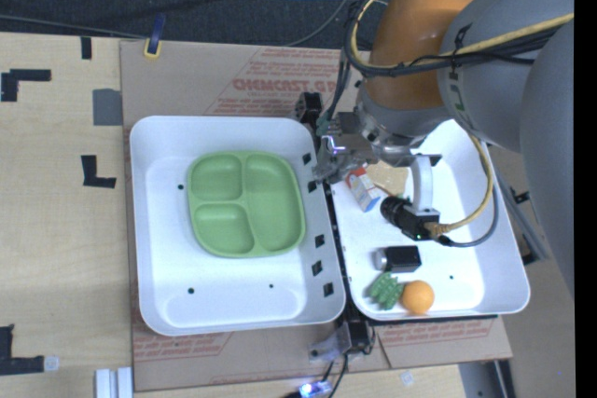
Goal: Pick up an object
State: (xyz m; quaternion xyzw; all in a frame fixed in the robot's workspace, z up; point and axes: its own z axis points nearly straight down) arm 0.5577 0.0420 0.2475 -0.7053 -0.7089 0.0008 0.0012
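Taking the orange ball (418, 296) as my mark at the near edge of the right bin (494, 280): a green toy (383, 291) touches its left side, a black block (402, 257) lies just beyond, and the gripper (347, 165) hangs farther off, left.
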